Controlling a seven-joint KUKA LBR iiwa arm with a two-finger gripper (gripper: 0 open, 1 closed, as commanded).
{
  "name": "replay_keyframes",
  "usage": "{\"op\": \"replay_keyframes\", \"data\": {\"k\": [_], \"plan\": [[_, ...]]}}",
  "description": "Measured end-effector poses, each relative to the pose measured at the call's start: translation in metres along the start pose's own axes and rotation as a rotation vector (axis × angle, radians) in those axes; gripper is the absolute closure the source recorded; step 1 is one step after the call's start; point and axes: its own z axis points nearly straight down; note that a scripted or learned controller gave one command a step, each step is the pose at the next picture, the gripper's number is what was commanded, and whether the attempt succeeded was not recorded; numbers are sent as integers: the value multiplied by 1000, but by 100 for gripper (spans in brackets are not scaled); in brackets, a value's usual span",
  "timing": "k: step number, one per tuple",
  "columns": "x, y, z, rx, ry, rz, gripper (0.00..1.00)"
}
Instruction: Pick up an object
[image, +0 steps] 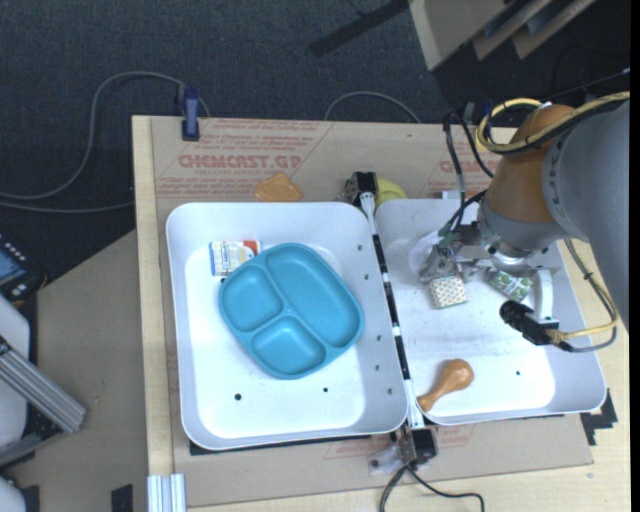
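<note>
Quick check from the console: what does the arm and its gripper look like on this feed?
A thick grey arm with an orange band above the wrist, yellow and black cables looped beside it, ending in a small metallic gripper.

- The arm (590, 160) runs out past the right edge, so its upper part is cut off.
- The hand (447, 262) sits low in the right bin (480, 395), too small and dark to read its grip.
- A small card (233, 256) lies partly tucked under the blue divided plate (290, 308); its print is too small to read.
- A yellow thing (388, 190) behind the bins is half hidden by the black clamp (362, 186).
- The worktop (150, 300) has its bottom corners cut by clutter.
</note>
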Motion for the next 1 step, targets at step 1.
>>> {"op": "replay_keyframes", "data": {"k": [1], "plan": [[73,13,-96,-7,4,-6,100]]}}
